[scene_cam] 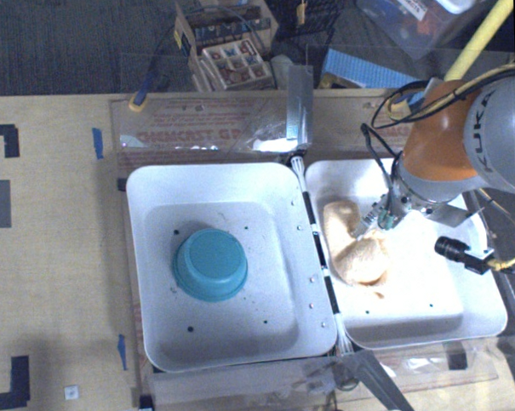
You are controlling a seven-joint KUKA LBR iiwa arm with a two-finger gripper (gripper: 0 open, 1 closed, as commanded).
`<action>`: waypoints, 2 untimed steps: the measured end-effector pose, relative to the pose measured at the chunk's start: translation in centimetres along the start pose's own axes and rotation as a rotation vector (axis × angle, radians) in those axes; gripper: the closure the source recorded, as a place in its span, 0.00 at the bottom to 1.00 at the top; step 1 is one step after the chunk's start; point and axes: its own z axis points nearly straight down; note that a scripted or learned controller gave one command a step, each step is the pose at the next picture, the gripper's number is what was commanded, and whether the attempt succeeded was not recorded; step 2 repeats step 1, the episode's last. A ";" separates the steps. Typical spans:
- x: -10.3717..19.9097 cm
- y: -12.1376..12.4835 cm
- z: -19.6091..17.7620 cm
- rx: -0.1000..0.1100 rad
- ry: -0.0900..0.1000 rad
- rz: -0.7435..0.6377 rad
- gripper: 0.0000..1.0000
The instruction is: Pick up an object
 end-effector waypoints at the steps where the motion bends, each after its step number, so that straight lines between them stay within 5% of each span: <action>1: -1.2 6.6 -8.2 0.014 0.004 0.317 1.00; 2: -1.2 6.6 -8.2 0.014 0.004 0.317 1.00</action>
